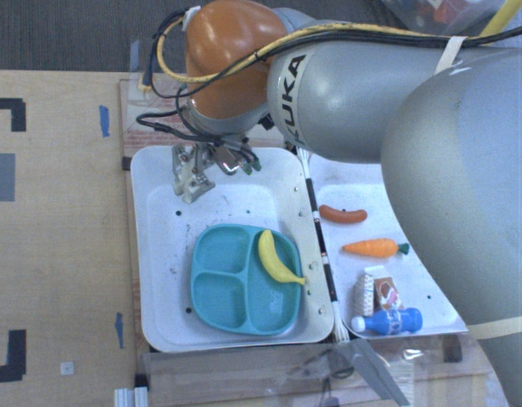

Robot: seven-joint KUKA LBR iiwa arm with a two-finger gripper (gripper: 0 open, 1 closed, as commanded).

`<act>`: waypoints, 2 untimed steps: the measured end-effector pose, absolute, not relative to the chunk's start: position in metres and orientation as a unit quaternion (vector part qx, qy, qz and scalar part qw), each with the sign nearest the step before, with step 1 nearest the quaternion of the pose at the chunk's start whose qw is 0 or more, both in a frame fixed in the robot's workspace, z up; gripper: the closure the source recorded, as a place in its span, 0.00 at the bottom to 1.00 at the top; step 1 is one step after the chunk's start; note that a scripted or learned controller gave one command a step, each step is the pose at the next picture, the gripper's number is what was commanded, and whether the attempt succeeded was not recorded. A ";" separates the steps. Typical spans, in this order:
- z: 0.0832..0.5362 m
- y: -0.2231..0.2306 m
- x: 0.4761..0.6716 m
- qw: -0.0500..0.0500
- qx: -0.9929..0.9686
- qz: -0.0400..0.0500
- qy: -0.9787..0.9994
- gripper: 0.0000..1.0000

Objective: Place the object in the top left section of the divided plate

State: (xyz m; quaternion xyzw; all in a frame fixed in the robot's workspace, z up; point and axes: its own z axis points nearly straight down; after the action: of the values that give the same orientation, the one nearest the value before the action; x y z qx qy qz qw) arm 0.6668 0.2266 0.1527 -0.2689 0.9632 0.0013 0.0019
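Left shallow white plastic bin [155, 253]: the two-finger metal gripper [191, 185] hangs over its far left corner, fingers apart, nothing between them. The turquoise plastic divided plate [231, 299] lies near the bin's front edge, well apart from the gripper. The yellow plastic banana [275, 258] lies on the plate's right side, curving along the rim from the far section toward the near one, its lower tip at the plate's right edge. It sits nearer the bin's right wall than the gripper does.

Right shallow white bin [350, 189]: red sausage toy [342, 214] near the far edge, orange carrot toy [374, 248] just in front of it, small printed carton [376, 295] and blue plastic bottle [388, 321] at the front edge, touching.
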 end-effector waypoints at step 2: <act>0.148 0.228 0.608 0.006 -0.402 0.003 0.916 1.00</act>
State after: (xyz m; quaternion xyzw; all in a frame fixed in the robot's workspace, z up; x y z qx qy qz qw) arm 0.6080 0.2280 0.1481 -0.4018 0.9157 0.0026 0.0063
